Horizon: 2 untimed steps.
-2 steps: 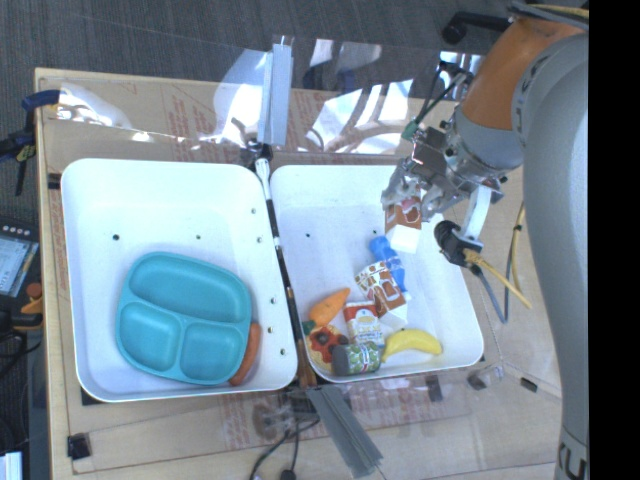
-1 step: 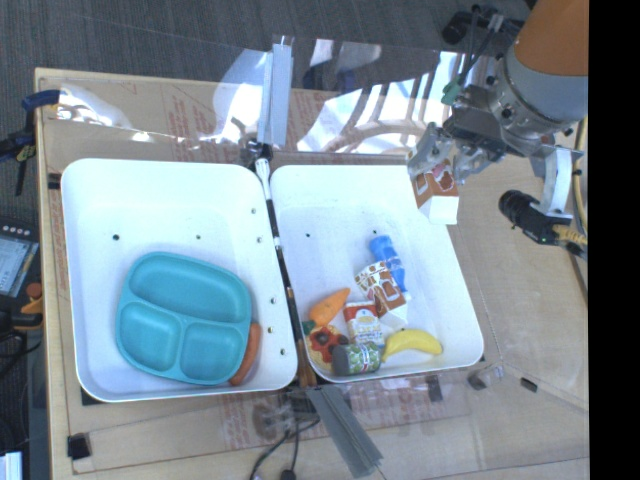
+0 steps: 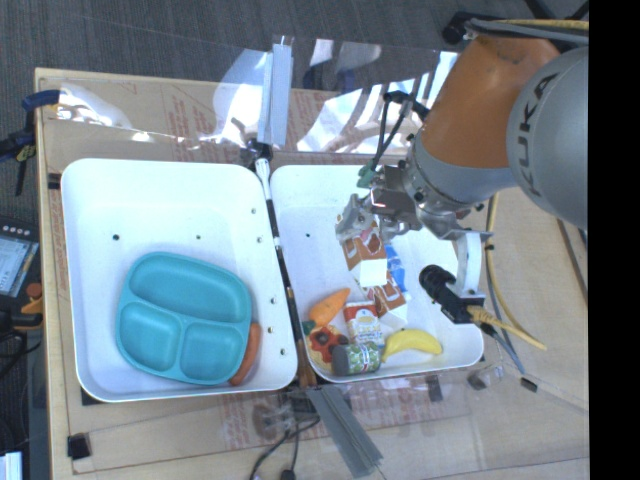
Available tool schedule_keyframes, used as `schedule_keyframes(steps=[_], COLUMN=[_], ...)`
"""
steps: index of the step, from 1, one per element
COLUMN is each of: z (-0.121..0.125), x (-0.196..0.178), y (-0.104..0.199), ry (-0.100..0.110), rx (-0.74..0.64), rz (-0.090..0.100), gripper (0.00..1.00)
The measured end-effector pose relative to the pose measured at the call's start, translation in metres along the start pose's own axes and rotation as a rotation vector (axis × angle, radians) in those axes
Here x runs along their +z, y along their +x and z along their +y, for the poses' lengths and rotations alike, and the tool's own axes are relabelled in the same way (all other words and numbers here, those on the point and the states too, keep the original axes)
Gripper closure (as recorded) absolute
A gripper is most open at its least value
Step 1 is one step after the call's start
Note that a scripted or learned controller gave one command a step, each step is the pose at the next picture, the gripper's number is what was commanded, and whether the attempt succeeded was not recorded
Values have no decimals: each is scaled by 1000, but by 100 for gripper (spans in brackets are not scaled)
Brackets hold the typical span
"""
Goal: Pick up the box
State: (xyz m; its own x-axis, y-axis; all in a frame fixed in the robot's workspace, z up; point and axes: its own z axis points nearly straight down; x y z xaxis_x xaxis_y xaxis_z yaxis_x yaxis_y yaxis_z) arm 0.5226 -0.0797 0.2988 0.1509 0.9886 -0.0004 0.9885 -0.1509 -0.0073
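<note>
A brown box with a white label (image 3: pixel 368 260) lies in the middle of the right bin (image 3: pixel 310 203), with a blue packet (image 3: pixel 396 274) against its right side. My gripper (image 3: pixel 364 218) is directly over the box's upper end and hides the top of it. I cannot make out whether the box is gripped or merely under the gripper. The grey arm with its orange band (image 3: pixel 490 78) reaches in from the upper right.
Along the right bin's front edge lie a carrot (image 3: pixel 330 307), a small red and white carton (image 3: pixel 362 320), a banana (image 3: pixel 412 343), a dark jar (image 3: pixel 357 359) and a red toy (image 3: pixel 322 340). The left bin (image 3: pixel 150 193) holds a teal divided plate (image 3: pixel 184 318) and a sausage (image 3: pixel 247 354).
</note>
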Motion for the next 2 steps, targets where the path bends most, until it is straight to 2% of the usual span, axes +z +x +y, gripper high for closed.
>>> schedule_keyframes(steps=[1,2], z=[-42,-57], x=[51,109], y=[16,68], ry=[-1,0], rx=[-135,45], rz=[0,-1], gripper=[100,100])
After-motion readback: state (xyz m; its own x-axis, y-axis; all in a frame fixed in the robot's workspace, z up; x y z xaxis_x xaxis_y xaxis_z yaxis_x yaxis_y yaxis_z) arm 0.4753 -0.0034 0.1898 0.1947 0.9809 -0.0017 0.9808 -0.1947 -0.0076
